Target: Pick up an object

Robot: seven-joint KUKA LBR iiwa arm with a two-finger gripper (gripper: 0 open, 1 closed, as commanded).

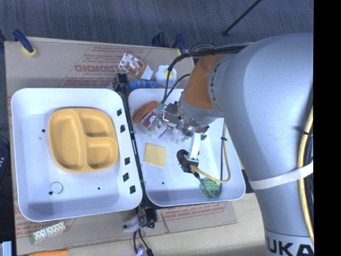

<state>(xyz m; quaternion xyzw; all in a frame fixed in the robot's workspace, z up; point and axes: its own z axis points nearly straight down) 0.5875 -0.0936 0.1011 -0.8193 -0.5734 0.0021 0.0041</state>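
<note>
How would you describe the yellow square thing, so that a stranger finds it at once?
Look in the right bin, the one under the arm. On its floor near the left wall lies a flat cheese slice, below the sausage. It is the only pale yellow square there.

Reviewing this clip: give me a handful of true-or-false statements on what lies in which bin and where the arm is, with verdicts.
1. The yellow divided tray lies in the left bin. True.
2. The yellow cheese slice lies in the left bin. False: it lies flat on the floor of the right bin.
3. The arm's gripper is over the right bin. True.
4. The orange sausage sits on the divided tray. False: it lies in the right bin, near its upper left corner, beside the gripper.
5. A green item lies near the right bin's lower right corner. True.
</note>
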